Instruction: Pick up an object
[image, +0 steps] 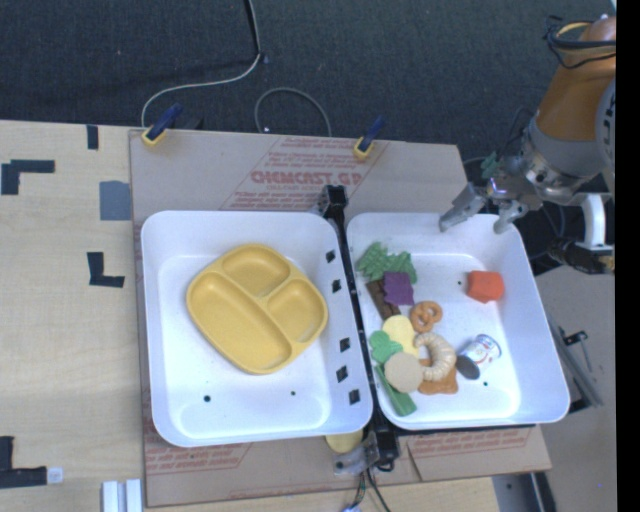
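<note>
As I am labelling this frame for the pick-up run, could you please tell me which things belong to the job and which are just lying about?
Belonging to the job:
gripper, open, above the right bin's far rim
red block
pretzel
purple piece
small can

Just lying about:
yellow divided plate in the left bin
two clamps on the board's far edge

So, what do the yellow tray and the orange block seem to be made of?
The yellow tray looks like moulded plastic, matte to slightly glossy: even colour, rounded compartment ridges. The orange block seems to be plastic or foam; its flat, dull surface leaves this open.
</note>
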